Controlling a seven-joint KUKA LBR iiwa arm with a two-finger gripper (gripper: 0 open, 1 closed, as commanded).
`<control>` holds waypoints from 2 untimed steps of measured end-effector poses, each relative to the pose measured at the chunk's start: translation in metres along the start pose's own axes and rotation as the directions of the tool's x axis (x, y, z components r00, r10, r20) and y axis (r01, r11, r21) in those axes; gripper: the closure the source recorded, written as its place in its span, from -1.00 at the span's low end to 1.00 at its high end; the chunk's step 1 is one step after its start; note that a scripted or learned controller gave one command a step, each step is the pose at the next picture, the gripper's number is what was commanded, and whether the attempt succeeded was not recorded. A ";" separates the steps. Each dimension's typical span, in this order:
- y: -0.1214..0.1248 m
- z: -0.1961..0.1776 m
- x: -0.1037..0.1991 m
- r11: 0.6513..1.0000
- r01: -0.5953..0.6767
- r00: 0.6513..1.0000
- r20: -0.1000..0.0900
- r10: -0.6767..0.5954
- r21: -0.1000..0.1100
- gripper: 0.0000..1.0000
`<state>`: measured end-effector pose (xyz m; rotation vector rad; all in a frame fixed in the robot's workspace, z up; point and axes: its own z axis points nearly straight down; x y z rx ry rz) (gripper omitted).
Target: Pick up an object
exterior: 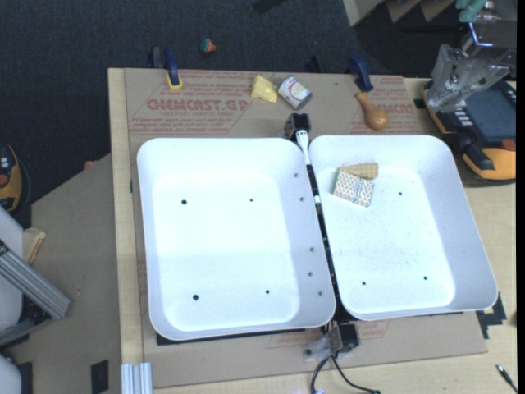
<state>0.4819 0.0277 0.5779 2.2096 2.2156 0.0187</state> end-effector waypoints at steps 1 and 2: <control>0.001 -0.011 0.000 1.000 0.000 1.000 0.000 0.000 -0.004 1.00; 0.002 -0.021 0.001 1.000 0.001 1.000 0.000 -0.001 -0.009 1.00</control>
